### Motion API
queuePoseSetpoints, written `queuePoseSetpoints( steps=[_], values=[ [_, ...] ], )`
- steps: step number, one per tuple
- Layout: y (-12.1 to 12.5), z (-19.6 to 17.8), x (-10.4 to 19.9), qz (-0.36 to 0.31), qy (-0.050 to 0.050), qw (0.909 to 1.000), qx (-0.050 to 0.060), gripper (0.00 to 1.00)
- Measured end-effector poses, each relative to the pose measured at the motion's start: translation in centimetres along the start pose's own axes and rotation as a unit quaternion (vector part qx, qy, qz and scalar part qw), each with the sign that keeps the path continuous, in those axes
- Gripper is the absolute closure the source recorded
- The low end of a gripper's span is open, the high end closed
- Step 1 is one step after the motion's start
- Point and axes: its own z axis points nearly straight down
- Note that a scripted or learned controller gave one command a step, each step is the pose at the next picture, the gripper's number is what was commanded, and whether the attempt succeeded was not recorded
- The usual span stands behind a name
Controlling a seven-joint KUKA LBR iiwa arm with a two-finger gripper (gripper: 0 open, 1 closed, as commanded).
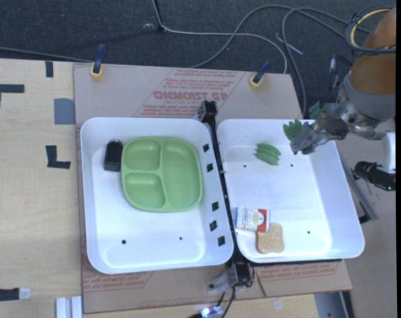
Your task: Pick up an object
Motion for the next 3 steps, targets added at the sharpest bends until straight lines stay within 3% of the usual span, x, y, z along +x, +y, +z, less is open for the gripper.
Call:
queuePoseSetpoints(
  steps=[3],
  values=[
    [-4.8,4.4,13.7,0.0,0.0,1.0,0.0,1.0]
  ],
)
